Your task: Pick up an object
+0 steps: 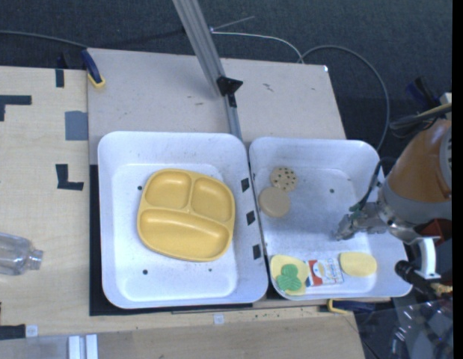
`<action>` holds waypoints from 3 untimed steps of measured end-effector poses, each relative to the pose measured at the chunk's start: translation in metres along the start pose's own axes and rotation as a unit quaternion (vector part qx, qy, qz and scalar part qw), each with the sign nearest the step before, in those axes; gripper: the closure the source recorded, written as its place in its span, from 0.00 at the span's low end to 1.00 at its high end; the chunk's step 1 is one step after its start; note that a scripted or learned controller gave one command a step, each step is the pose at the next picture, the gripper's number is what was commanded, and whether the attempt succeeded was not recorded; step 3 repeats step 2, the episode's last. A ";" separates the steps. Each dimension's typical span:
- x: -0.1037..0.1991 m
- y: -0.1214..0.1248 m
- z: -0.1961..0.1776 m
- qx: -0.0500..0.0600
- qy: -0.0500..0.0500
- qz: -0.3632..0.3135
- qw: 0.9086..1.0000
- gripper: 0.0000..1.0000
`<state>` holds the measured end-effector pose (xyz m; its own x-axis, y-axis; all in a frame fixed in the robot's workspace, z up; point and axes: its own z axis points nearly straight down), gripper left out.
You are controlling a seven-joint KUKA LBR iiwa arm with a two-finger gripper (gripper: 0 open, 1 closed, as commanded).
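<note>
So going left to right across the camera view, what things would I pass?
Clear plastic bottle → yellow divided plate → tan round disc → green toy piece → small printed card → pale yellow piece → the arm's gripper.

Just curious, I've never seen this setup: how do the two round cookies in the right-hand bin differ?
The speckled cookie has dark spots like chips; the plain tan cookie shows none. The speckled cookie looks smaller and sits farther up the bin; the plain tan cookie looks larger and lies below it. Both are round, flat and touch or nearly touch.
</note>
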<state>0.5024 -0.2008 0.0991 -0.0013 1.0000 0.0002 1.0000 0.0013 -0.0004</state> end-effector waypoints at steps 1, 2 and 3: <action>0.048 0.066 -0.049 -0.004 0.000 -0.004 1.000 1.00; -0.008 0.059 -0.055 0.000 -0.001 0.002 1.000 1.00; -0.008 0.059 -0.055 0.000 -0.001 0.002 1.000 1.00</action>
